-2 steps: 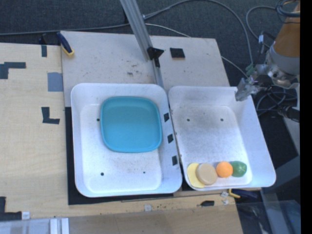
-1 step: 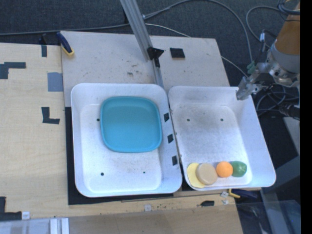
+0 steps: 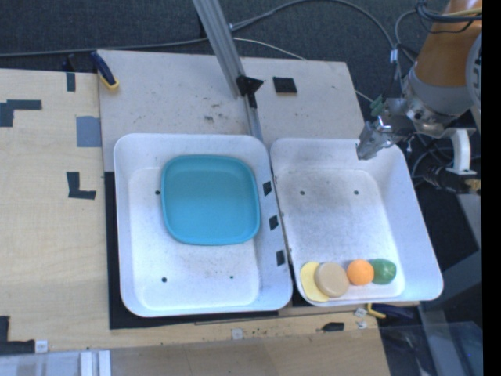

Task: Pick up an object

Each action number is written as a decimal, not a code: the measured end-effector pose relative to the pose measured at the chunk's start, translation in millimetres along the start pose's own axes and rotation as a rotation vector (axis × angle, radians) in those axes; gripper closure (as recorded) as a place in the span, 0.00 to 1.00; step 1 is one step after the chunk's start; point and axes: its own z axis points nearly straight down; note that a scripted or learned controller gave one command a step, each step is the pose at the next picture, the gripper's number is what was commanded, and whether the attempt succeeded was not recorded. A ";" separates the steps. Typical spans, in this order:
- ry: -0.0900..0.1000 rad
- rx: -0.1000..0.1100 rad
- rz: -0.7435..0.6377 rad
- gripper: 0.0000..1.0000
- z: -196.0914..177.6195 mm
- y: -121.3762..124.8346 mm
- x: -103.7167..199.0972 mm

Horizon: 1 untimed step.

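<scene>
Along the near edge of the right bin (image 3: pixel 407 210) lie a yellow flat piece (image 3: pixel 309 281), a tan round object (image 3: pixel 332 279), an orange ball (image 3: pixel 360 272) and a green round object (image 3: pixel 383 270). A teal square plate (image 3: pixel 210 199) lies in the left bin (image 3: pixel 133 233). My gripper (image 3: pixel 371 144) hangs over the far right corner of the right bin, well away from the objects, with nothing visible in it.
A slanted metal post (image 3: pixel 227 49) rises behind the bins. Cables (image 3: pixel 313 10) run across the dark floor at the back. Black clips (image 3: pixel 272 222) sit on the rim between the bins. A yellow-and-blue tool (image 3: pixel 105 70) lies at the bench's far left.
</scene>
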 end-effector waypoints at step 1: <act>0.000 0.002 0.000 1.00 16.7 -0.9 53.8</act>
